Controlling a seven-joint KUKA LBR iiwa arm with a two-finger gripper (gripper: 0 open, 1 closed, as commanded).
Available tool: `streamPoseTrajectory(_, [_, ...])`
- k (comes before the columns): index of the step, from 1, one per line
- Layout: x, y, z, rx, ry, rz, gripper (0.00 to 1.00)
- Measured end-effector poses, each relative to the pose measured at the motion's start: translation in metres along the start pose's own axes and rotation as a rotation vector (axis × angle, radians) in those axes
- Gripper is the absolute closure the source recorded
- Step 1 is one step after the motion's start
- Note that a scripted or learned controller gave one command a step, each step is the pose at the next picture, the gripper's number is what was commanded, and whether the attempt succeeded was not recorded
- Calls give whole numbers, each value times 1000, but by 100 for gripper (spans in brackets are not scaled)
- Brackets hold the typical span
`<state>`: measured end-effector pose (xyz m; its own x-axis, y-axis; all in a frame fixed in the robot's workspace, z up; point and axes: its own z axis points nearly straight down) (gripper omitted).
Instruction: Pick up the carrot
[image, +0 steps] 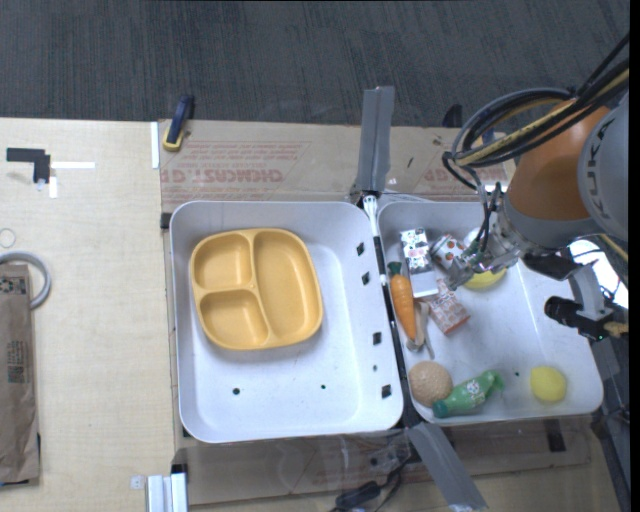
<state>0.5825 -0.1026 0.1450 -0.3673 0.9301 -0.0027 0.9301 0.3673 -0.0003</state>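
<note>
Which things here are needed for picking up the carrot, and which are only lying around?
Needed for the job:
carrot, by the left wall of the right bin
gripper

Only lying around:
yellow divided plate in the left bin
green bottle
lemon
brown ball

We see the arm (560, 170) reach in from the right, wrist bent down, gripper (468, 258) low near the right bin's back edge.
</note>
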Motion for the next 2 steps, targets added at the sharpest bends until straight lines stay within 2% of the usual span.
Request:
streamPoseTrajectory(1, [-18, 23, 16, 0, -1, -57, 100])
streamPoseTrajectory(2, [-19, 36, -4, -2, -2, -151, 100])
